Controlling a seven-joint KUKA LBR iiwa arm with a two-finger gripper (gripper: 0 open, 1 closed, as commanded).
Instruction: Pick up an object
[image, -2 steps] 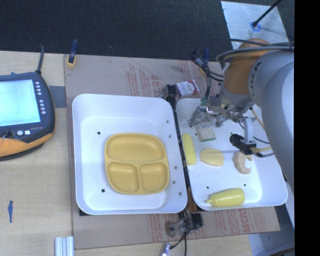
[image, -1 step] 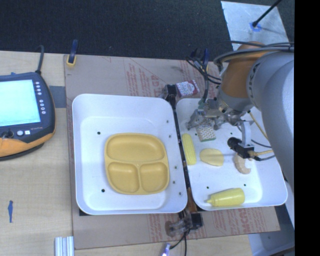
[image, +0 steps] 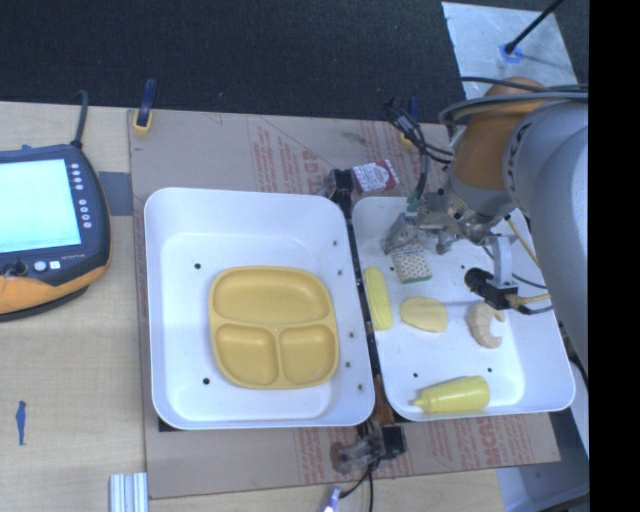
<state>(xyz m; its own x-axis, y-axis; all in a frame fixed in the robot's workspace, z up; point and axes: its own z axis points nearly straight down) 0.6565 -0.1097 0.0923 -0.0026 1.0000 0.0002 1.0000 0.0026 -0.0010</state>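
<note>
My gripper (image: 408, 236) hangs over the back left corner of the right bin (image: 540, 395). Just in front of it, touching or nearly touching, lies a small speckled square piece (image: 411, 265). Further forward in the same bin are a yellow corn cob (image: 377, 298) along the left wall, a pale yellow lump (image: 424, 314), a beige curved piece (image: 486, 325) and a yellow squeeze bottle (image: 452, 395) on its side near the front wall. I cannot see anything held in the gripper.
The left bin (image: 170, 300) holds a yellow divided plate (image: 273, 326). A small red and white packet (image: 372, 177) lies on the cardboard behind the bins. A teach pendant (image: 45, 225) rests on the bench at far left.
</note>
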